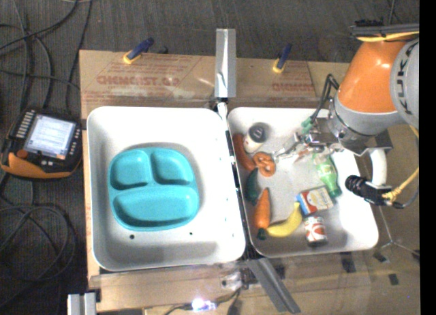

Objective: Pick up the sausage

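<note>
2 white bins (102, 191) sit on a cardboard-topped bench (157, 78).

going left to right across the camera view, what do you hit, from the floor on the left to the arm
Teach pendant → blue divided tray in the left bin → sausage at the right bin's left wall → pretzel → gripper → green bottle → arm's orange band
</note>
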Robot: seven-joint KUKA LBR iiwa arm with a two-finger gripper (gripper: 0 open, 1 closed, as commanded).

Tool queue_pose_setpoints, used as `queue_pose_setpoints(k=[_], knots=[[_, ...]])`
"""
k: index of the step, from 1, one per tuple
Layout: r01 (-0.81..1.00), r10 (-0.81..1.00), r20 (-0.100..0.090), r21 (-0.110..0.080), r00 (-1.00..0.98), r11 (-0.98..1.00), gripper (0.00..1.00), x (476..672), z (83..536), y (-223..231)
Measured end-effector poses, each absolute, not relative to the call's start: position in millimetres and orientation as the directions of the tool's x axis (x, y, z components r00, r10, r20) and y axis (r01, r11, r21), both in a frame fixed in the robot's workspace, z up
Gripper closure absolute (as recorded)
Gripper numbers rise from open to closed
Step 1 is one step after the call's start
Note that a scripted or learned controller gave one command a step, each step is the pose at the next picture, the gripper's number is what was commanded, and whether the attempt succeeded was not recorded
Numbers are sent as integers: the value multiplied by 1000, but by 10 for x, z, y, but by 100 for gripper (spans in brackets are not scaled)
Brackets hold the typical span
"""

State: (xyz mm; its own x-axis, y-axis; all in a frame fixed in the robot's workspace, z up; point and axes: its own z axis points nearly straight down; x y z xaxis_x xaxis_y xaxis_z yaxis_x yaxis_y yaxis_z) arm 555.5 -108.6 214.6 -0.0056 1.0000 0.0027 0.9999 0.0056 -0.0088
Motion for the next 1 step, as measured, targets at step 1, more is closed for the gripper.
queue_pose_setpoints(k=[1], knots=[[989,989,2,0,-147,147,0,5769,1055,-1005]])
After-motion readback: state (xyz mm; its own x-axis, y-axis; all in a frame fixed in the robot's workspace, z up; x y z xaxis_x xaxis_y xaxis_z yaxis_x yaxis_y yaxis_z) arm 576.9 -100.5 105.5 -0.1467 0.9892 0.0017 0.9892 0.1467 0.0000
